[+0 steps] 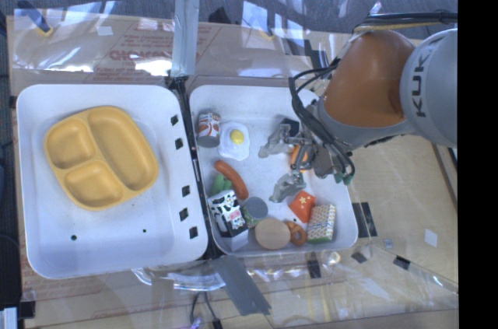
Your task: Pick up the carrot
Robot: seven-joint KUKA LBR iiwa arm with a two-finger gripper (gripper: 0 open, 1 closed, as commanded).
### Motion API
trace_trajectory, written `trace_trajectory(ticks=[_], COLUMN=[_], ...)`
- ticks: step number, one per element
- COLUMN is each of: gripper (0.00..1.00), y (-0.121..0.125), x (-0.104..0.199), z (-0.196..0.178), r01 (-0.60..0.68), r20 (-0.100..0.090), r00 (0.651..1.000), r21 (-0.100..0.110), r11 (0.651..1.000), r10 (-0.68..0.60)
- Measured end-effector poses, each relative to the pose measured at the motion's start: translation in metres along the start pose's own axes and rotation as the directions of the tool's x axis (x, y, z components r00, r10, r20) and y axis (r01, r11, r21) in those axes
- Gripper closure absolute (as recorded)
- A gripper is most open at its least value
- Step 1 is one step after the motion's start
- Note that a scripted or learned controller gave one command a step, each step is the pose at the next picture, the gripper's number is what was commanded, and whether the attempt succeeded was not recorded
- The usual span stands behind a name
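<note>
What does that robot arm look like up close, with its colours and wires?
The arm is smooth grey with a big rounded orange band and dark KUKA lettering. Black cables loop around its wrist. It ends in a metallic grey two-finger gripper.

Arm [389, 82] reaching from right, gripper [282, 161] lowered, fingers apparently spread

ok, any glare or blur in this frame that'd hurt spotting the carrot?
Camera view: strong glare on the clear plastic sheeting behind the bins and a blown-out patch top right; bin interiors evenly lit. Soft overall; the hand looks slightly smeared, with an orange carrot-like sliver beside it, too blurred to confirm.
</note>
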State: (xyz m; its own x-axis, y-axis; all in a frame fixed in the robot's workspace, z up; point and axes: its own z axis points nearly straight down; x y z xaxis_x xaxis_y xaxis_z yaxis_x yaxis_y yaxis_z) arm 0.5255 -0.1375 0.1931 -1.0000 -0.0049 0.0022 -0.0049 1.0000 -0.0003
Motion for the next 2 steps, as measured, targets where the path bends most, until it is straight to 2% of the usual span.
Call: trace_trajectory(ticks=[1,2], gripper=[0.0,1.0], y=[-0.048,-0.046], x=[-0.057,-0.059], z=[0.101,0.089], r01=[-0.155,-0.145], r20=[0.004,0.007], r00=[0.988,0.989], r21=[0.0,0.0], r11=[0.988,0.989], r10=[0.155,0.145])
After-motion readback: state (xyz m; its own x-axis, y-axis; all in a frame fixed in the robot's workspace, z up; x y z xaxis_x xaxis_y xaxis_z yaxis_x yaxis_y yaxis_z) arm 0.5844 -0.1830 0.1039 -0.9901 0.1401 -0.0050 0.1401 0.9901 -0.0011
